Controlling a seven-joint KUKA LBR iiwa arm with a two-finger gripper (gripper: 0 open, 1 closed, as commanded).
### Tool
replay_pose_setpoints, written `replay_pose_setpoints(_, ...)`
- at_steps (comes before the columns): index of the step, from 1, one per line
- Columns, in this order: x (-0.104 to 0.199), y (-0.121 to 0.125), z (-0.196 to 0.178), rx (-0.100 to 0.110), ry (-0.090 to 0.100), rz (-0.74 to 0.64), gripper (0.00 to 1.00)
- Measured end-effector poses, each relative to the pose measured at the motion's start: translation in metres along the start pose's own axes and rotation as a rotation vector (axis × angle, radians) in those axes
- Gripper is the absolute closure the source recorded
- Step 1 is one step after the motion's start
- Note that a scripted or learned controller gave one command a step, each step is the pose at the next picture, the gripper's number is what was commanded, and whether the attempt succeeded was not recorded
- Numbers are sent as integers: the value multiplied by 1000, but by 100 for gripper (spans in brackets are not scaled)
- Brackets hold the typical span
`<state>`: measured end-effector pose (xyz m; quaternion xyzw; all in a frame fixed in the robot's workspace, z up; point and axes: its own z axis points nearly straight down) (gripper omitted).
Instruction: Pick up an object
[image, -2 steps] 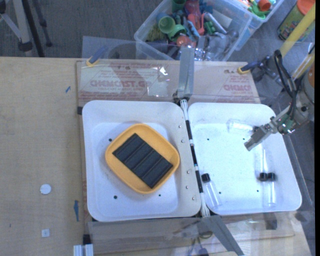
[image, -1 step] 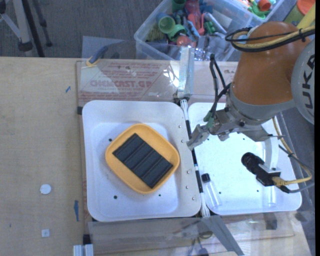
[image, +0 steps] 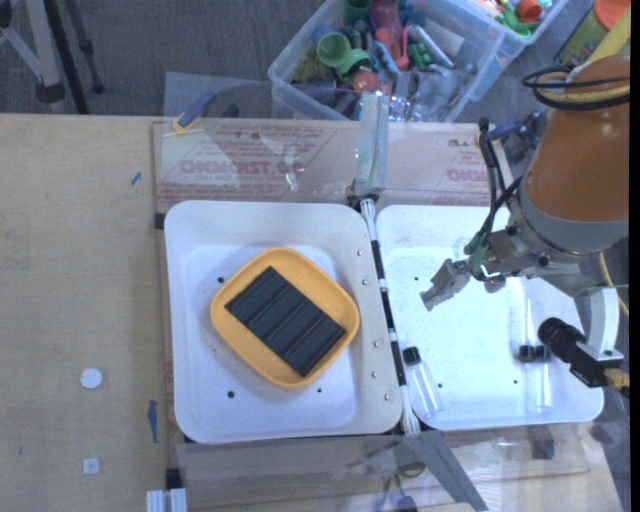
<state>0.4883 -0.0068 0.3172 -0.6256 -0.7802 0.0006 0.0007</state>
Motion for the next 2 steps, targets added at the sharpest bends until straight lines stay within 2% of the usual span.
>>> replay_pose_setpoints(1, -58, 9, -51, -5, -3, -5, 0)
replay_pose_setpoints(2, 4, -8, 110, -2, 0, 2, 0)
